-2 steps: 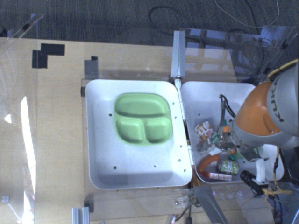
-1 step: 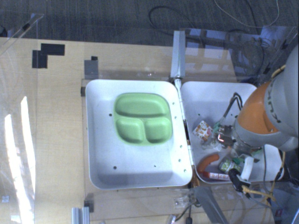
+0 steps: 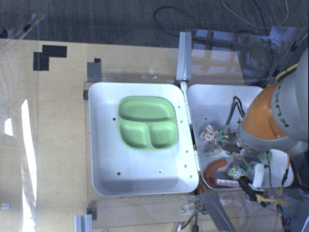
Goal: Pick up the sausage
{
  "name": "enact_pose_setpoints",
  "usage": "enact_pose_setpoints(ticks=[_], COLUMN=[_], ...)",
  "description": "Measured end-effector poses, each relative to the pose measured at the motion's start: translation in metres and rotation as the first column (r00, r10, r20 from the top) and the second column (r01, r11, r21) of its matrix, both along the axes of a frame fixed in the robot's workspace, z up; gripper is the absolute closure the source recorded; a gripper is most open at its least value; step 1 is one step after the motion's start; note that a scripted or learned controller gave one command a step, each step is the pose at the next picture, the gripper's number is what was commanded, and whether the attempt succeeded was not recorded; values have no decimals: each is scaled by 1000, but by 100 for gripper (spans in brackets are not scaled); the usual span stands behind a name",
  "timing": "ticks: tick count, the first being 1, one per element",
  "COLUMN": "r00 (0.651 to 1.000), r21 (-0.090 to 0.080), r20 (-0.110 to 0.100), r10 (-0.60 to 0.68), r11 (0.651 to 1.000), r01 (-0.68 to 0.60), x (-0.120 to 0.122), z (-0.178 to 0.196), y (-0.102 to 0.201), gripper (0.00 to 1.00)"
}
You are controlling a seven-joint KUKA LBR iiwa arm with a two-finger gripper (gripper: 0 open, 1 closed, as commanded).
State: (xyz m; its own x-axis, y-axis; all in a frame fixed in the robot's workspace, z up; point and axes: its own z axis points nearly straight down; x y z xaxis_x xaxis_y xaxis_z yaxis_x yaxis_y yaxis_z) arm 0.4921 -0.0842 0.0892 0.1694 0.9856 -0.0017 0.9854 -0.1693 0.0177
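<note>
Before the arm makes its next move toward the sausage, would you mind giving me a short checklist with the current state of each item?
1. Sausage in view in the right bin, near the front wall: ok.
2. Sausage free of the gripper, nothing visibly gripped: ok.
3. Finger opening: cannot tell.
4. Room around sausage: not ok; a red tube and a green-labelled item lie close beside it.
5. Small printed packet apart from the sausage: ok.
6. Green tray sits in the left bin, away from the work: ok.

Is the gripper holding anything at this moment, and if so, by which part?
It cannot be told. The gripper sits low in the right bin, above the sausage, which lies on the bin floor.
</note>
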Motion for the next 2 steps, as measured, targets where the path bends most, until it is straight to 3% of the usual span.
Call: enact_pose_setpoints(ticks=[2], r00=[1000], r21=[3], r20=[-1], r10=[-19], r11=[1000], r01=[19], x=[0], z=[0], y=[-1], gripper=[0])
